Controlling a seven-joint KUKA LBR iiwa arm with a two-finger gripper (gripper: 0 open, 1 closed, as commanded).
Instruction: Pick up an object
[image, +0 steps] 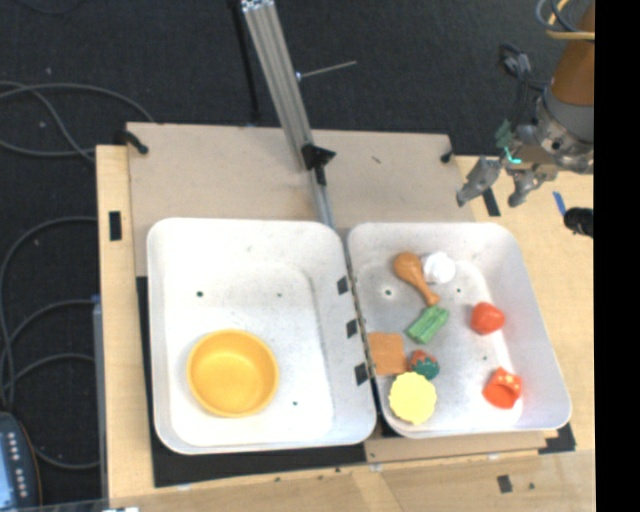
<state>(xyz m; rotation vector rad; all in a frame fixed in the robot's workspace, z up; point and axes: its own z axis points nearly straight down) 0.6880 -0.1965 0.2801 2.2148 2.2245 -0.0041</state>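
Note:
My gripper (497, 189) hangs at the upper right, above the bench just beyond the far edge of the right bin (530, 300). Its two fingers (472, 185) are spread apart with nothing between them. The right bin holds several small things: a tan chicken drumstick (413, 272) with a white end, a green piece (428, 324), a red piece (487, 318), a second red piece (502, 388), a brown square (386, 353), a small dark green and red piece (424, 364), and a pale yellow disc (412, 398). All lie below and to the left of the gripper.
The left bin (250, 270) holds a yellow bowl (233, 373) near its front. A slanted metal post (283, 80) rises from between the bins at the back. Dark cables lie on the floor at the left.

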